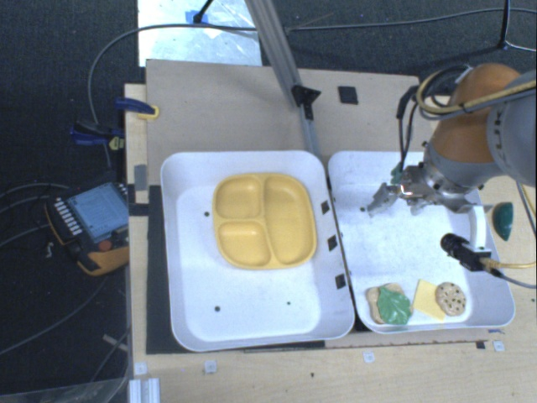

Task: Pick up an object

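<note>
Arm reaches in from right; claw [388,196] seemingly open, holding nothing.

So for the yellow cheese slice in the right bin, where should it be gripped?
Probably from above, across the cheese slice's left and upper edges. It lies flat, the cookie touches its right side, and the bin wall sits close below; the green leaf leaves a small gap on the left.

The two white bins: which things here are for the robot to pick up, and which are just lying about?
For the job:
green toy
yellow wedge
cookie
gripper, above the right bin

Lying about:
yellow divided plate in the left bin
blue-screened handset and clamps off the bench
</note>
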Controlling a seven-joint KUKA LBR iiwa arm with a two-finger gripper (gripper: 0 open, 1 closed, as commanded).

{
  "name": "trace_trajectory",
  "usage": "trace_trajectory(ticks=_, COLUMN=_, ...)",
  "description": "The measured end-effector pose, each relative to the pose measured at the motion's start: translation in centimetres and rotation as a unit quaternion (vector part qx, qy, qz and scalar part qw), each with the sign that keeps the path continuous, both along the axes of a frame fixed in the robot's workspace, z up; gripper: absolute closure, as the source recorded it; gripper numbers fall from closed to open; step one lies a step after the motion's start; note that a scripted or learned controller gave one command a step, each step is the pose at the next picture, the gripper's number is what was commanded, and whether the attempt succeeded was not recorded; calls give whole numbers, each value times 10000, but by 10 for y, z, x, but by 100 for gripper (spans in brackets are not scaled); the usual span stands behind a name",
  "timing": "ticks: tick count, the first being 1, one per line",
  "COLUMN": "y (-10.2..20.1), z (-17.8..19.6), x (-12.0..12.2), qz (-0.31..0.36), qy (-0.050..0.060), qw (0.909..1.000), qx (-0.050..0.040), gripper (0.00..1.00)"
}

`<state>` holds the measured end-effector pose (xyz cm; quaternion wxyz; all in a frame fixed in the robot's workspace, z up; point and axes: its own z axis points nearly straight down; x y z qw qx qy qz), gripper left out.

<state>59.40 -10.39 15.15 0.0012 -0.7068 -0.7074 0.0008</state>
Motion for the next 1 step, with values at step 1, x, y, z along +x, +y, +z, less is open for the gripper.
trace_trajectory(ticks=1, y=6, z=-47, x=7, qz=16, qy=-6, qw=10000, qx=-1, gripper=0)
